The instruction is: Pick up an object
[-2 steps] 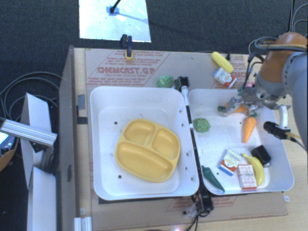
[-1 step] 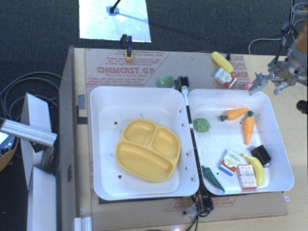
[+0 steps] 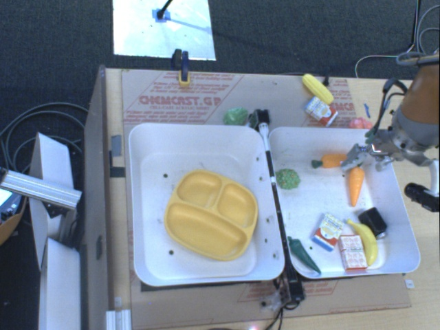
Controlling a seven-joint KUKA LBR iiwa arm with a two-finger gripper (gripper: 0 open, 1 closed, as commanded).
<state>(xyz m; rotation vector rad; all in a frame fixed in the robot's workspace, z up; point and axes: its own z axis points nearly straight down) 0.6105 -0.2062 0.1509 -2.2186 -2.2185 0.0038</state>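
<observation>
The right bin (image 3: 399, 205) holds several toy foods. An orange carrot (image 3: 355, 185) lies upright in the view near the bin's far right, and a second orange piece with a green stem (image 3: 332, 161) lies just left of it. My gripper (image 3: 359, 158) hangs low over the bin, right above the top of the carrot and beside the orange piece. A green broccoli-like lump (image 3: 287, 179) sits by the bin's left wall. Near the front lie a banana (image 3: 366, 240), a black block (image 3: 373, 221) and two small cartons (image 3: 330, 230) (image 3: 352, 251).
The left bin (image 3: 151, 184) carries a yellow divided plate (image 3: 211, 214). A dark green vegetable (image 3: 302, 255) rests on the rim between the bins. Behind the bins on the cardboard lie a yellow toy (image 3: 317, 88), a small carton (image 3: 320, 110) and a green lump (image 3: 236, 116).
</observation>
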